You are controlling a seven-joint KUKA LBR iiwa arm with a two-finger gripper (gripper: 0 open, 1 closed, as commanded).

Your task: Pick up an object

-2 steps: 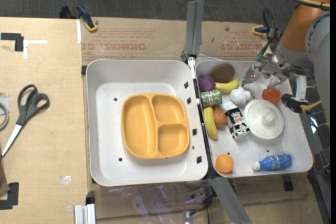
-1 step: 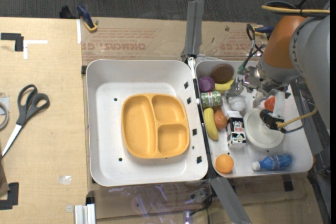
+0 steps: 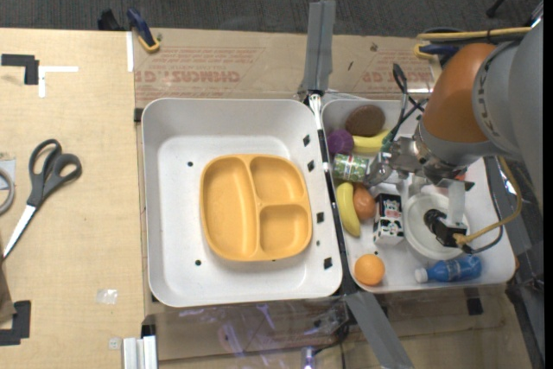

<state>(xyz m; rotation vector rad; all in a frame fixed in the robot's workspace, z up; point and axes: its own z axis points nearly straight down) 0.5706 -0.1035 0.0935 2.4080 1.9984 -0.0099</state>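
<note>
Two bins: left bin (image 3: 164,212) lies well apart from the gripper, on its far side across the divider; right bin (image 3: 492,272) lies under the gripper.
Gripper (image 3: 390,162): low over the right bin, at the end of the grey arm (image 3: 510,91) with its orange band (image 3: 456,95); whether it is released or clenched cannot be told, and nothing can be seen grasped.
Can (image 3: 352,166): green, lying on its side just beside the gripper, toward the left bin; its print is too small to read.
Banana (image 3: 346,208): just below the can, near the gripper.
Purple ball (image 3: 340,142): near the gripper, above the can.
Brown ball (image 3: 366,118): above the gripper, at the bin's top.
Orange (image 3: 369,270): well below the gripper.
Bottle (image 3: 451,270): blue, lying flat, below the gripper, label unreadable.
Carton (image 3: 390,218): black and white, just below the gripper; writing illegible.
Plate (image 3: 256,207): yellow, three compartments, in the left bin.
Scissors (image 3: 39,186): far off on the bench.
Cardboard (image 3: 216,69): behind the bins, printed lettering upside down, not legible.
</note>
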